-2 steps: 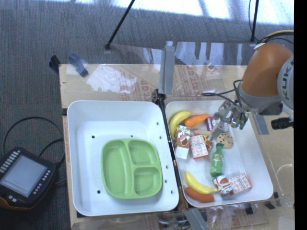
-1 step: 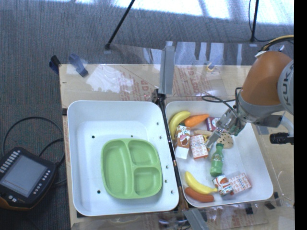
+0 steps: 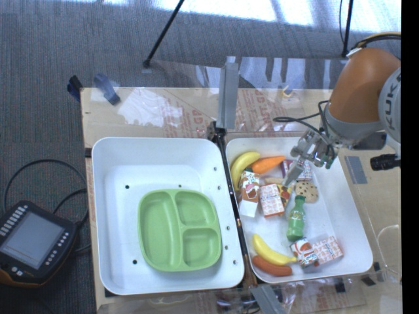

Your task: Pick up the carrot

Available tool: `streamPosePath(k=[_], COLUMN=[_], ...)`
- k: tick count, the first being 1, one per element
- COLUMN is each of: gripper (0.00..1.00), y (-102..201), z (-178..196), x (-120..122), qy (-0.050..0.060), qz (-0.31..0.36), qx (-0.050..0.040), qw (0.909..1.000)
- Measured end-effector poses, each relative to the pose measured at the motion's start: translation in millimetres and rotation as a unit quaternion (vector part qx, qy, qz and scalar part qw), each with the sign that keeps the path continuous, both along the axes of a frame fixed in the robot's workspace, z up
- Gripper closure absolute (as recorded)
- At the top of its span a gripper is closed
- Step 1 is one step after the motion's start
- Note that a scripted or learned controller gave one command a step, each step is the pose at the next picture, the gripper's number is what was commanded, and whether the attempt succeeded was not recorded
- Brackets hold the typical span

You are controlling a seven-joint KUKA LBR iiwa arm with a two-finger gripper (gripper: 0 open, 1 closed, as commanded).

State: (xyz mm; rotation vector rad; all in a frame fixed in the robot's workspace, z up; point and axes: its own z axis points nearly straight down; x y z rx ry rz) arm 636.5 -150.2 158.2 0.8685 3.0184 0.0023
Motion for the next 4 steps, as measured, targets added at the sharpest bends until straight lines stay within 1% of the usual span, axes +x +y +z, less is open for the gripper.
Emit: streamPosePath(k=[1, 2, 3, 4], gripper=[0.00, 0.00, 0.00, 0.00], y=[-50, 19, -4, 9], z=[-32, -48, 28, -21], x=[-21, 1, 0, 0], qy=[0.002, 0.002, 0.000, 0.000], qz=[-0.086, 0.004, 0.103, 0.214], qx=[0.0002, 0.0004, 0.0000, 0.0007], qw=[0.9963, 1.0000, 0.9947, 0.9769])
